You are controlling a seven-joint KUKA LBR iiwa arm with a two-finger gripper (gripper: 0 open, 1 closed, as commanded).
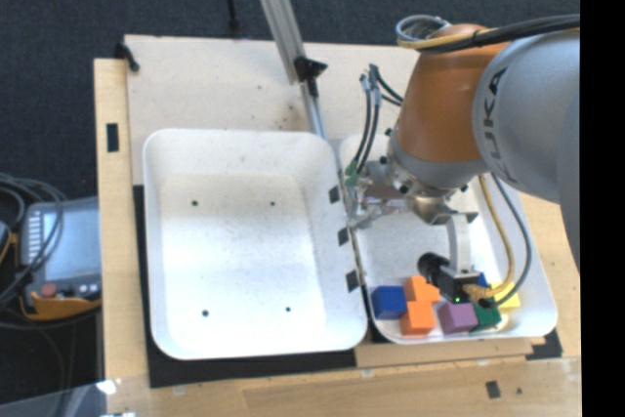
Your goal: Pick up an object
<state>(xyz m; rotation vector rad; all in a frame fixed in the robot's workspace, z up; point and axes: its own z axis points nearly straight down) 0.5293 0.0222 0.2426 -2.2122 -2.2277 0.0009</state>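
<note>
While the arm (469,103) is hanging over the right bin (543,319), the gripper (371,202) is sitting close beside the wall the two bins share, roughly midway along it. The wrist and its fittings are covering much of it, so I cannot tell whether it is open or closed, and nothing is showing in its grasp.

The things to pick are lying together in the near corner of that same bin, pressed into a short row along the near wall. The blue block (389,300) is lying at the end closest to the shared wall. The orange block (420,310) is touching it, and the purple block (456,315) and green block (486,315) are following on toward the view's right. The left bin (244,239) is offering no target.

The coming move is turning on one relation: the row is lying toward the near edge from the gripper, well apart from it, with its long axis running across the bin. The blue block is lying almost straight toward the near wall from the gripper, so it is looking like the nearest candidate. Its tight contact with the orange block and its closeness to the walls are probably making a clean grip harder.
</note>
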